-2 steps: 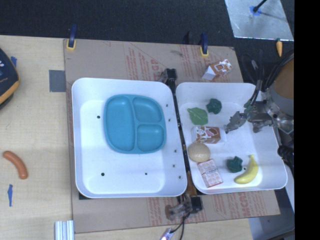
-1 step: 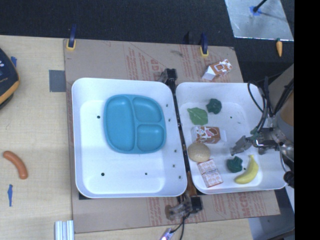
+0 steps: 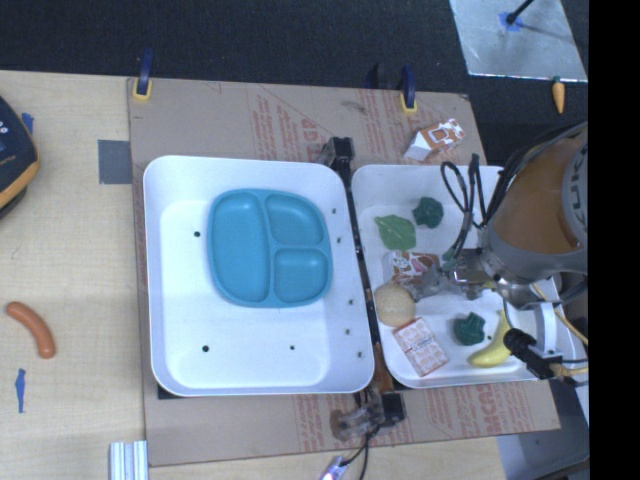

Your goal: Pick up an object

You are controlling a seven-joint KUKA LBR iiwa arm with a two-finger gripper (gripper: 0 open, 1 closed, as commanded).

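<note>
So from the overhead camera, the arm (image 3: 545,208) is reaching in over the right bin (image 3: 490,373), and the gripper (image 3: 432,280) is down low around the middle of that bin, right next to a red-and-white packet (image 3: 410,264) that sits just off its tip. Honestly I can't tell what the gripper is doing at the business end, it's a dark metallic blur against the clutter, and I don't see anything lifted off the bin floor. The pickable stuff is all in that right bin: a green leaf-shaped piece (image 3: 396,231) and a dark green lump (image 3: 429,211) toward the far edge, a round beige bun-looking thing (image 3: 394,305) against the left wall, a flat patterned packet (image 3: 420,345) near the front edge, another dark green piece (image 3: 468,328) and a banana (image 3: 489,351) toward the front right corner. The left bin (image 3: 170,268) just has a blue divided plate (image 3: 270,246) in it. Out on the bench there's a sausage (image 3: 31,328) near the left edge and a small snack packet (image 3: 436,140) just beyond the right bin's far edge. My read: it's at the descend-and-grab step, nothing secured yet. Next it needs to settle squarely on one item, probably the red-and-white packet or the bun, get a real pinch on it, then lift straight up without dragging the neighbours.
</note>
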